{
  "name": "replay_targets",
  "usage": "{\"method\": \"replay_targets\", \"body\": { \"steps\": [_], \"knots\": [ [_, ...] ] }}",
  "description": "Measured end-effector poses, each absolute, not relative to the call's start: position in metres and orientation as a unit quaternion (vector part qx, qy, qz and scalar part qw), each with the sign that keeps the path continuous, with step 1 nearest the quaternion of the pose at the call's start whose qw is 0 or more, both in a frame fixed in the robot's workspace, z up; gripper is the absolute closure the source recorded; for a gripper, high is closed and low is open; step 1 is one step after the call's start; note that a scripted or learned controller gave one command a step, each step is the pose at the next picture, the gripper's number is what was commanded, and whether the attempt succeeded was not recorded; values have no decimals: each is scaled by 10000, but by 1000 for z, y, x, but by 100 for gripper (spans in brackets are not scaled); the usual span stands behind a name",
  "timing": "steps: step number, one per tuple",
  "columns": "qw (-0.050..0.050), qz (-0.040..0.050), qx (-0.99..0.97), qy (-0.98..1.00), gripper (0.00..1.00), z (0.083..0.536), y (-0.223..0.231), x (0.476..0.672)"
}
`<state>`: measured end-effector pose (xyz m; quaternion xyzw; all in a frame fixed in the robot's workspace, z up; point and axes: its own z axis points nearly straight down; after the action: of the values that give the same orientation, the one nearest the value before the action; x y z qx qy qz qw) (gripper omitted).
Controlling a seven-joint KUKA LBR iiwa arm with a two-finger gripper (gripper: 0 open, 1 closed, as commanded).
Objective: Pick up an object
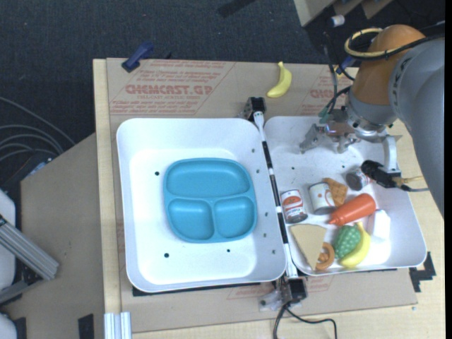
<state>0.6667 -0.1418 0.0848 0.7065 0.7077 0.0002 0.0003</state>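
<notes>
- Claw (330, 137) is seen at right bin's (413, 249) far end; open/closed can't be told.
- Carrot (352, 210) lies nearer the camera, long axis slanted across bin.

A light brown cardboard-covered surface (212, 83) printed with red lettering carries two shallow white plastic bins side by side. The left white bin (141, 189) holds a blue three-compartment plastic tray (209, 198) lying flat near its middle. A yellow toy banana (280, 82) lies on the surface just beyond the bins' far edge. A small dark blue clip-like piece (136, 57) rests at the surface's far left corner. Dark carpet (56, 34) surrounds the surface, with grey cables (28, 140) at the left.
</notes>
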Motion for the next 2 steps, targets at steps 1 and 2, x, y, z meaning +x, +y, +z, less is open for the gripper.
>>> {"method": "replay_targets", "body": {
  "steps": [1,2],
  "knots": [
    [9,2,7069,7073,0,85,-147,667],
    [11,2,7070,7072,0,85,-152,667]
  ]
}}
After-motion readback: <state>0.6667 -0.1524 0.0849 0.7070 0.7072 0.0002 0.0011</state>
